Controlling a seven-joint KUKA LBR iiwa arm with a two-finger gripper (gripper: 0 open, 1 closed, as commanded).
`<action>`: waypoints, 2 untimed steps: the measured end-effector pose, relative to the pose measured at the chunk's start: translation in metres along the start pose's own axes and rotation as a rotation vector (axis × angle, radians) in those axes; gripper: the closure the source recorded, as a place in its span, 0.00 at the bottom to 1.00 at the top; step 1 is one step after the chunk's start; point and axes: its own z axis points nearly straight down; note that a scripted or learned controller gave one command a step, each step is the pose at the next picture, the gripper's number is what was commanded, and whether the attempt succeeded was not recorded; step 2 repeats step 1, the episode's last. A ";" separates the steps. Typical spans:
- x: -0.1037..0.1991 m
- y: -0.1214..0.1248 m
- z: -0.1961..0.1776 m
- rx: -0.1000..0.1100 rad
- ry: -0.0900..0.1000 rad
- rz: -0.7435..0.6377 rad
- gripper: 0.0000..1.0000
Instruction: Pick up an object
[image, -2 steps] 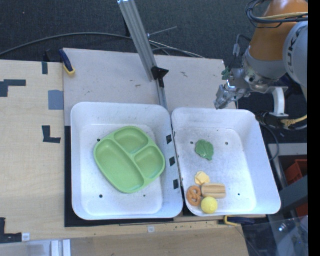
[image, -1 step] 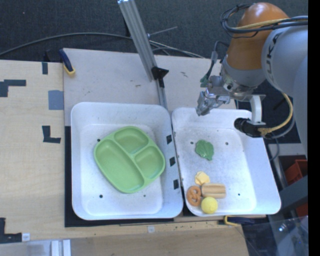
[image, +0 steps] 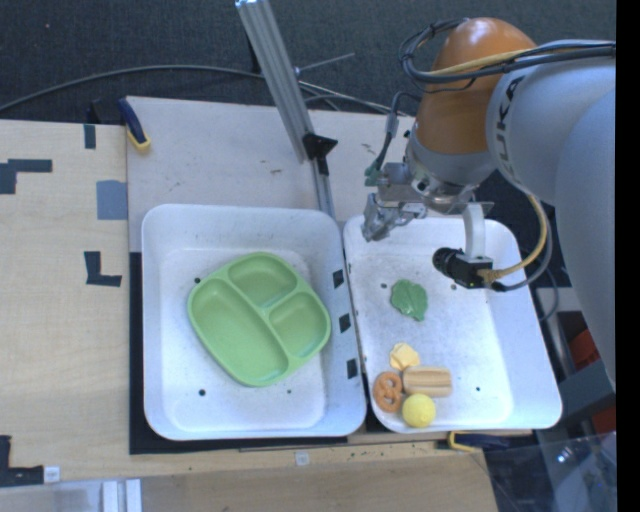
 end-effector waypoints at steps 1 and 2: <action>0.060 -0.011 -0.001 0.000 0.001 -0.003 1.00; 0.060 -0.011 -0.001 0.000 0.001 -0.003 1.00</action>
